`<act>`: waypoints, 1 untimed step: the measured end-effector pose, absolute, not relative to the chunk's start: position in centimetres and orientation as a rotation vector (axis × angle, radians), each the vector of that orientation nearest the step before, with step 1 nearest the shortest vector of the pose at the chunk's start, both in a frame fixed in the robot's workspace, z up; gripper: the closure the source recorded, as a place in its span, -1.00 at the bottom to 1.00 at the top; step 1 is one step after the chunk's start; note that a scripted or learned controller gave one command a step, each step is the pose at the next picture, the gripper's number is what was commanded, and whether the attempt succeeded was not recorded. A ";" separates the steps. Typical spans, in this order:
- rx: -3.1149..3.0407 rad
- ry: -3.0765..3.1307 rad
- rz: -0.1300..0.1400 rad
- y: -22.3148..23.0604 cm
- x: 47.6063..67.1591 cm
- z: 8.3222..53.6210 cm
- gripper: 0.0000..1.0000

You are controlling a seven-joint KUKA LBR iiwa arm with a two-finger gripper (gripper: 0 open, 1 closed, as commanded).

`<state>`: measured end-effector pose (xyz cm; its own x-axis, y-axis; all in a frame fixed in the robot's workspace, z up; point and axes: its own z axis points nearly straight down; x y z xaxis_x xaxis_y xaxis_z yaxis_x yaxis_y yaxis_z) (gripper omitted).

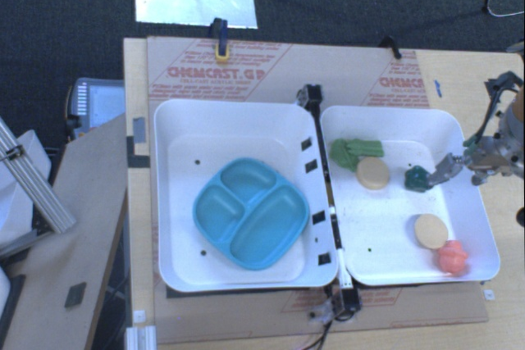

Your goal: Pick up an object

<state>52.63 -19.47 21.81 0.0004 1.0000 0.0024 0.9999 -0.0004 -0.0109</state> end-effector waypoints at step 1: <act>-2.218 -2.226 0.000 -19.4 52.9 22.5 -1.00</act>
<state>52.92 -19.41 22.47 -0.0033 1.0000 -0.0005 1.0000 0.0033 0.0009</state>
